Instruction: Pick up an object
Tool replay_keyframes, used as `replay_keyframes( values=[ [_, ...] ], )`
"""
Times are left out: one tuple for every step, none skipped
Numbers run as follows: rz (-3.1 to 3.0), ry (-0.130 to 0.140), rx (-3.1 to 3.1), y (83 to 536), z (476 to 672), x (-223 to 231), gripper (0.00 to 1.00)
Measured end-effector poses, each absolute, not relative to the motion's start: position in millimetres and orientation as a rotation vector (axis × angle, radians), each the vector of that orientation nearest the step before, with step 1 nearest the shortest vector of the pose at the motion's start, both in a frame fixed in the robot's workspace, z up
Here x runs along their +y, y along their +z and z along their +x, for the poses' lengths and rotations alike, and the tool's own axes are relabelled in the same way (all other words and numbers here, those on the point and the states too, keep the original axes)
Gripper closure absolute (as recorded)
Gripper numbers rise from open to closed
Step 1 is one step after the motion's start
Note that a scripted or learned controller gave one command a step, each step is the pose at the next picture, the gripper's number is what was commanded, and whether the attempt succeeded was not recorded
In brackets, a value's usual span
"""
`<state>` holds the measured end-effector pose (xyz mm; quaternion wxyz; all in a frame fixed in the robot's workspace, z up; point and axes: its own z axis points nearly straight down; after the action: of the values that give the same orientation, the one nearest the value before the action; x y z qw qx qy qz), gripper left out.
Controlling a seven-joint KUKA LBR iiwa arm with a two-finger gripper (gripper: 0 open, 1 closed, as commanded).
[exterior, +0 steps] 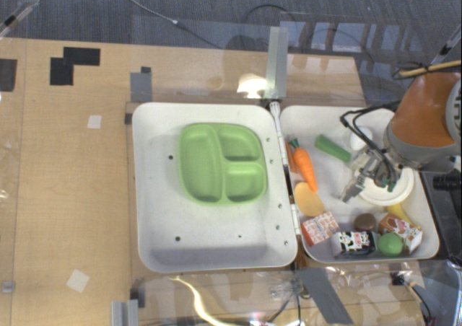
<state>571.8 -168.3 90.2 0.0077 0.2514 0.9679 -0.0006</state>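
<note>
Left bin [155,173] just has a green divided plate [221,163]. Right bin [432,245] has a carrot [304,164] and small toys; gripper [359,186] fingers look open, gripping nothing.

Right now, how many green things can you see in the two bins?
3. A green divided plate lies in the middle of the left bin. A green stick-shaped toy lies near the top of the right bin. A green ball sits at its bottom edge. The arm may hide more.

Matt pale wooden bench top [65,195]; smooth white plastic bins [155,173]; green divided plastic plate [220,164], satin finish noted.
</note>
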Motion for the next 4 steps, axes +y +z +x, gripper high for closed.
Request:
replay_keyframes(
  values=[
    [0.787, 0.009, 3.033, 96.6, 595.0, -75.0, 0.0],
    [0.884, 0.011, 2.993, 93.4, 586.5, -87.6, 0.0],
    [1.009, 0.007, 2.953, 93.2, 582.6, -85.7, 0.0],
    [1.176, 0.008, 2.892, 92.9, 582.8, -84.4, 0.0]
  ],
)
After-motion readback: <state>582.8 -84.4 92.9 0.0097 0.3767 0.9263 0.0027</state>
